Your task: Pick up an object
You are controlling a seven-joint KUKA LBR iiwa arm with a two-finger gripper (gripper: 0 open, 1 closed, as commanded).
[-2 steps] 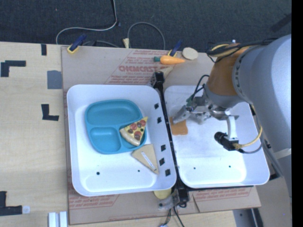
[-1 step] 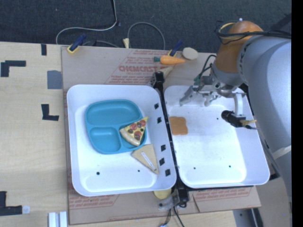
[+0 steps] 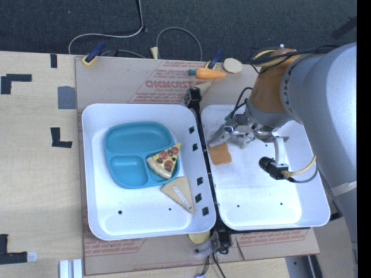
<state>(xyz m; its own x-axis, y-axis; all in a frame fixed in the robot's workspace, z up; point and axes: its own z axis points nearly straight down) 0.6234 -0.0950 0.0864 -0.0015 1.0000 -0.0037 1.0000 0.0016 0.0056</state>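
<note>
An orange-tan flat piece (image 3: 220, 154), shaped like a slice of toast, lies in the right bin (image 3: 266, 207) close to its left wall. My gripper (image 3: 225, 136) hangs just above the piece's top edge, at the end of the grey arm coming in from the right. From this slant I cannot tell whether it touches the piece. In the left bin (image 3: 98, 207) a blue divided plate (image 3: 130, 152) carries a pizza slice (image 3: 164, 160) on its right rim. A pale tan wedge (image 3: 179, 192) rests on the bin floor below the plate.
On the cardboard behind the bins lie a toy carrot (image 3: 210, 72) and a beige round piece (image 3: 233, 65). A yellowish object (image 3: 199, 236) sits at the front edge between the bins. The black divider (image 3: 201, 155) separates the bins. A cable loops off the wrist (image 3: 290, 172).
</note>
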